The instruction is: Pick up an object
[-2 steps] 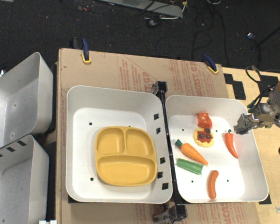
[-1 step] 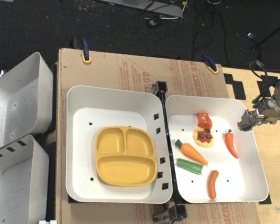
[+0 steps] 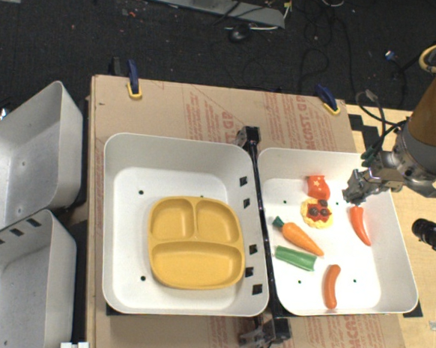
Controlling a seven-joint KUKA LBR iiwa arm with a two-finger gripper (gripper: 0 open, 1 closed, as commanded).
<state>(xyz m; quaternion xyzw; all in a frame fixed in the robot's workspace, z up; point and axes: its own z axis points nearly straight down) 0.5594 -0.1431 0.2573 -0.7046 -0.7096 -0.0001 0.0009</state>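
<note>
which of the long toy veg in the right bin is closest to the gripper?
The red-orange chili pepper, lying just below the gripper near the right bin's far side. The orange carrot, green pod and orange-red sausage lie farther off.

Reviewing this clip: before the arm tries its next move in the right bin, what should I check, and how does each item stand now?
1. Tool over right bin: ok.
2. Nearest target, red chili, just below tool, free of neighbours: ok.
3. Anything between the fingers: cannot tell.
4. Carrot and green bean apart enough to grasp singly: not ok, nearly touching.
5. Sausage lying free near the front: ok.
6. Yellow tray sitting in left bin: ok.
</note>
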